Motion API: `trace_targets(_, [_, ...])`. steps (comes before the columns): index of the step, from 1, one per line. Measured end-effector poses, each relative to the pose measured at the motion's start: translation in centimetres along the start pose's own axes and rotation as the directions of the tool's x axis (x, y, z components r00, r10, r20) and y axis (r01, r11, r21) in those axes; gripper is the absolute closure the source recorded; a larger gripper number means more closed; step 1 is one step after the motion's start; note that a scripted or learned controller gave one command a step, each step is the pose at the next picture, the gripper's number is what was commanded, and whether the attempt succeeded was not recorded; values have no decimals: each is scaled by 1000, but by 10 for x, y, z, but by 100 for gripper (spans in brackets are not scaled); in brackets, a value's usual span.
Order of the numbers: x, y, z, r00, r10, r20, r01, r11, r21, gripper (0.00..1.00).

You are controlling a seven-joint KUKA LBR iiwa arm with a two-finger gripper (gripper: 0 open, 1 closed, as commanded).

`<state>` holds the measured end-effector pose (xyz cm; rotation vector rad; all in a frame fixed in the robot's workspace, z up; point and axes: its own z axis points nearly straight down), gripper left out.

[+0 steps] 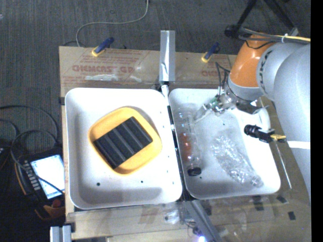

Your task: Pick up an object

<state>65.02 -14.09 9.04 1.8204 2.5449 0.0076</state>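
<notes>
A clear plastic bottle (pixel 187 137) lies lengthwise along the left wall of the right bin (pixel 272 188), its dark cap toward the near end. Beside it, toward the near right corner, lies a crumpled clear wrapper (pixel 234 160). The left bin (pixel 75 135) holds a yellow dish with a black ribbed insert (pixel 125 140). The gripper (pixel 218 104) hangs over the right bin's far edge; whether the jaws are open or closed cannot be told. Both bins rest on the worktop (pixel 108 67).

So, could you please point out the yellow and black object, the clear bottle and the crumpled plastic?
yellow and black object (pixel 124 139), camera view, black ribbed centre.
clear bottle (pixel 186 137), camera view, mid-body.
crumpled plastic (pixel 233 159), camera view, its middle.
</notes>
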Motion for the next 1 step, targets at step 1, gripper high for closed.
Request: trace_targets(1, [-16,-68,-57,995,96,-4,-96,995,12,0])
